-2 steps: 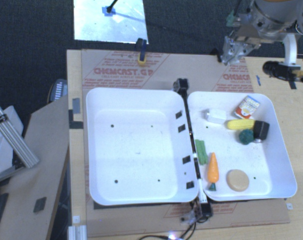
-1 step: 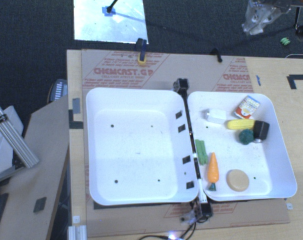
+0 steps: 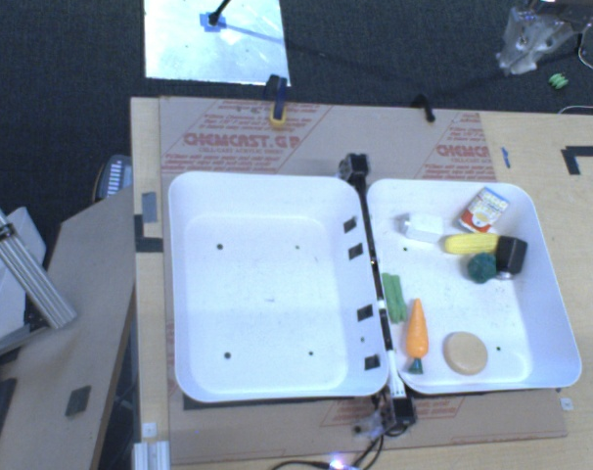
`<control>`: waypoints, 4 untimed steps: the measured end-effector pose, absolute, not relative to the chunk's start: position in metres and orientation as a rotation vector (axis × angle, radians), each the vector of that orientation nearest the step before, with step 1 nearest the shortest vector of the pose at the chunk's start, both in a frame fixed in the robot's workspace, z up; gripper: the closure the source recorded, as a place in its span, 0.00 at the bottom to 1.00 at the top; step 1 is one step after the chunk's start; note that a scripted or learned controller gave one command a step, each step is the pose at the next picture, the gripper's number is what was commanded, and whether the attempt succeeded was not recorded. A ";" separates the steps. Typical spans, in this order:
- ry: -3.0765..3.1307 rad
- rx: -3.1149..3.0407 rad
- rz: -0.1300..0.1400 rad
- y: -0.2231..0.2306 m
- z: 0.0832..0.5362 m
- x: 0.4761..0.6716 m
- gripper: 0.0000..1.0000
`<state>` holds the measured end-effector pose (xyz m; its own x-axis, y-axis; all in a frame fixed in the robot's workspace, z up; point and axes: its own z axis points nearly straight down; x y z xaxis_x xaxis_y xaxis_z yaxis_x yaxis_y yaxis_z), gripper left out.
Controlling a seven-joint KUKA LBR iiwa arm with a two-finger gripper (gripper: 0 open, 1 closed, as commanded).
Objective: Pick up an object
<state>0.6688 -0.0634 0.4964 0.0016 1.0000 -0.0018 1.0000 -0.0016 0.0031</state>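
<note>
The right bin point(image 3: 551, 302) holds several small objects. An orange carrot point(image 3: 416, 329) lies near its left wall beside a green strip point(image 3: 392, 297). A beige round disc point(image 3: 465, 352) sits at the front. Farther back are a yellow banana-like piece point(image 3: 471, 244), a teal ball point(image 3: 481, 267), a black block point(image 3: 511, 254), a small red and white carton point(image 3: 484, 209) and a white block point(image 3: 421, 227). A grey metal part that looks like my gripper point(image 3: 533, 35) hangs at the top right, beyond the bench and well away from every object.
The left bin point(image 3: 179, 292) stands beside the right one, with black clips point(image 3: 360, 253) along the shared wall. A shiny plate point(image 3: 213, 27) lies on the dark floor behind. A metal rail point(image 3: 22, 272) slants at the far left.
</note>
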 end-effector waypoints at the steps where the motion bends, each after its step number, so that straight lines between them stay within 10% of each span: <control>1: 2.217 2.220 0.002 -0.128 0.499 0.663 1.00; 4: 2.221 2.209 0.006 -0.206 0.539 0.669 1.00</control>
